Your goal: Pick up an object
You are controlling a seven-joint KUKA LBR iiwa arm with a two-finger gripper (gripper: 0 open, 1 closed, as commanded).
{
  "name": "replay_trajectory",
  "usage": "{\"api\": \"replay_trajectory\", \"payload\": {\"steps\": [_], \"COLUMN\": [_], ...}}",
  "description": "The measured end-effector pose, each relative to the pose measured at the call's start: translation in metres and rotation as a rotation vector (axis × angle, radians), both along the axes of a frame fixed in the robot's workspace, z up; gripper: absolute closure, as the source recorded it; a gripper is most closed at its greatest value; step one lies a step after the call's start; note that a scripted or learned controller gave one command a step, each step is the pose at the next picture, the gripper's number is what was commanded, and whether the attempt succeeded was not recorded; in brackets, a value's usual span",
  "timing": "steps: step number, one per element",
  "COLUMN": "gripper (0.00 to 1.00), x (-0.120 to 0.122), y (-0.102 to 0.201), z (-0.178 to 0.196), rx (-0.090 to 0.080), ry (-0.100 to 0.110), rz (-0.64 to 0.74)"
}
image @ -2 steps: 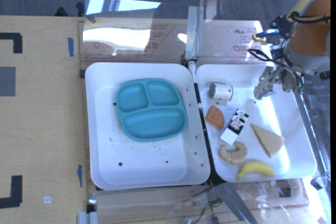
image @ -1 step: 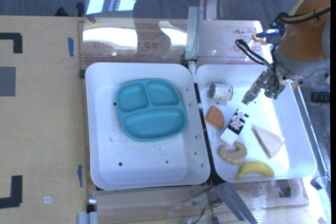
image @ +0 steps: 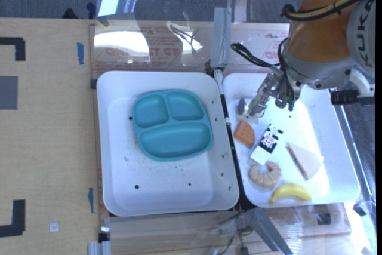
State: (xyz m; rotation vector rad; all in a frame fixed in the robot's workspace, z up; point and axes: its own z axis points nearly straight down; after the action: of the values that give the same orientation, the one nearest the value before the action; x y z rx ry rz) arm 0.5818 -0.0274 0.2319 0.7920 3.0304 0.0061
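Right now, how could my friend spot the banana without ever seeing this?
Look at the right white bin, the one without the blue plate. Go to its near edge, below the round beige cookie-like toy. The banana is the small curved piece there, the only bright yellow thing in that bin.

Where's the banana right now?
The banana lies at the near edge of the right bin, just below the shrimp-like toy.

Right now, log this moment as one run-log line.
task: pick up an object | gripper: low in right bin, holding nothing visible | nearest: waffle piece | left bin: teal divided plate | status: no pick yet
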Motion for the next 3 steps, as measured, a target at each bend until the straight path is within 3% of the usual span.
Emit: {"api": "replay_trajectory", "payload": {"steps": [1,2,3], "gripper": [1.0,1.0,1.0], "x": [-0.101,-0.1,-0.079], "y": [0.033,0.049,0.114], "z": [0.014,0.05,0.047], "rx": [-0.003,-0.007,-0.007], "ry": [0.006,-0.002,-0.001], "rz": [0.392,0.69,1.014]}}
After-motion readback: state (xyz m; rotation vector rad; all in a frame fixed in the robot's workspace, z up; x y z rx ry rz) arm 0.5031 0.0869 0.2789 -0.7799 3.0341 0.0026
